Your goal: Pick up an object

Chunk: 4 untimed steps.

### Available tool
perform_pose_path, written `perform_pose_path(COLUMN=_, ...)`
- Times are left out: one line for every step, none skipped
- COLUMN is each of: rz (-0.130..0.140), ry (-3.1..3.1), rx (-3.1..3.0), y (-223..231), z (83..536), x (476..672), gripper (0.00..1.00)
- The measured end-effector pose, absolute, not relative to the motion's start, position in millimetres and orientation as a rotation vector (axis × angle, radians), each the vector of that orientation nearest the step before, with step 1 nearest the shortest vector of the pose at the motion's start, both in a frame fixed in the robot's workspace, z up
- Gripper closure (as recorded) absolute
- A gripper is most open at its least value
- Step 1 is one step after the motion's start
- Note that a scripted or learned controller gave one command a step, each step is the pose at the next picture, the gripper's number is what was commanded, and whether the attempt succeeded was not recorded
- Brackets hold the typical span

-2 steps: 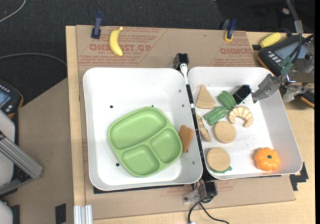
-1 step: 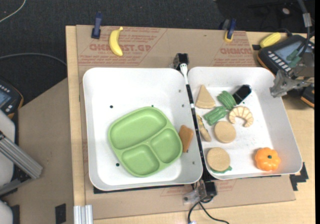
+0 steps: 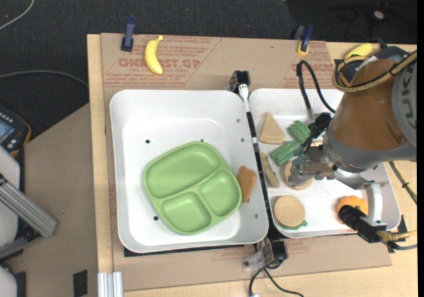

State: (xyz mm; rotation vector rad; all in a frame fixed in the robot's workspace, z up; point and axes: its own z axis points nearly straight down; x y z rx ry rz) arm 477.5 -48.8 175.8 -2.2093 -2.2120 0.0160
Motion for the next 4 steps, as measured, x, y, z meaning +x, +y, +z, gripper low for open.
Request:
perform_pose_path(rz=-0.010, ry=-2.235, rx=-2.209, y=47.7, z=230.1, x=479.9, gripper=1.00)
perform_pose_path(rz=-0.009, ry=-2.229, rx=-2.220, y=68.1, z=278.5, x=494.7, gripper=1.00)
perform_pose_path(rz=-0.030, ry=-2.236, rx=-2.220, y=104.7, z=432.6, x=480.1, gripper=1.00)
perform_pose_path(rz=0.011, ry=-2.226, rx=-2.210, y=181.2, z=340.2, x=477.8, gripper=1.00)
